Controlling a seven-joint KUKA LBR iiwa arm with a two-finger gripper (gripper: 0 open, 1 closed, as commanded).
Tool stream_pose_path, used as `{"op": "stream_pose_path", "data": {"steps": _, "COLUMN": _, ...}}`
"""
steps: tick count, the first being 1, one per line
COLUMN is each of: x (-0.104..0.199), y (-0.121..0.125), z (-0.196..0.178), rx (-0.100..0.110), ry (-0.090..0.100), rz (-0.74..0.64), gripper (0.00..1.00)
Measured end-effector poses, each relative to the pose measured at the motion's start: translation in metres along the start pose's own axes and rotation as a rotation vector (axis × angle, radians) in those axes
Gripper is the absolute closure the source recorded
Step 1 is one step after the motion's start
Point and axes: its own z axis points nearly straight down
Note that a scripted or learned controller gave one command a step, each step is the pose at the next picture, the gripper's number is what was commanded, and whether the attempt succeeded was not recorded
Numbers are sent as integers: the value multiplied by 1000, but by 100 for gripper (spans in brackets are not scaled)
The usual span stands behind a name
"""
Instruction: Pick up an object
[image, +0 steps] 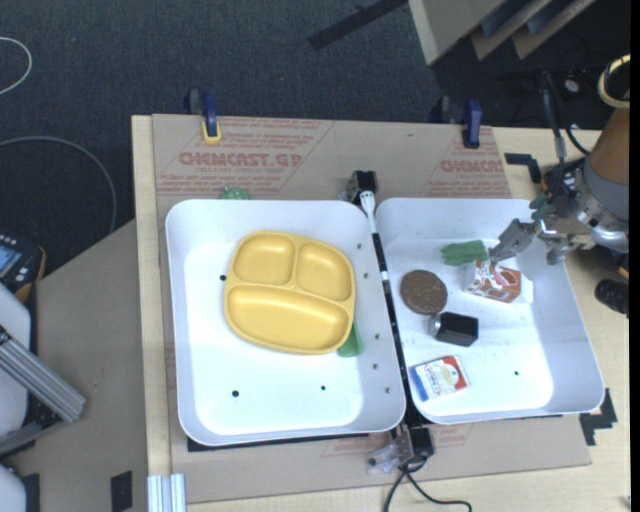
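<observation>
Grey gripper (516, 243) over right bin (560, 385), fingers spread apart, holding nothing, tips just above red-white packet (495, 282). Green object (464, 252) beside it. Brown disc (424, 291), black block (456, 328) nearby. Yellow divided plate (290, 292) in left bin (200, 330).

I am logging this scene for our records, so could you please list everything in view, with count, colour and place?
bins: two, white, side by side on the bench.
divided plate: one, yellow, in the left bin.
green item: one, green, tucked under the plate's right edge.
round disc: one, brown, left part of the right bin.
black block: one, black, middle of the right bin.
card packet: one, white, blue and red, near edge of the right bin.
green piece: one, green, far part of the right bin.
red-and-white packet: one, beside the green piece.
clamps: two, blue and yellow, far bench edge.
end effector: one, grey, over the right bin.
</observation>
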Motion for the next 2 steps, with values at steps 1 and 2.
{"op": "stream_pose_path", "data": {"steps": 1, "x": 70, "y": -41, "z": 137, "rx": 6, "ry": 3, "rz": -4, "gripper": 0}}
{"op": "stream_pose_path", "data": {"steps": 2, "x": 66, "y": -38, "z": 121, "rx": -3, "ry": -1, "rz": 1, "gripper": 100}}
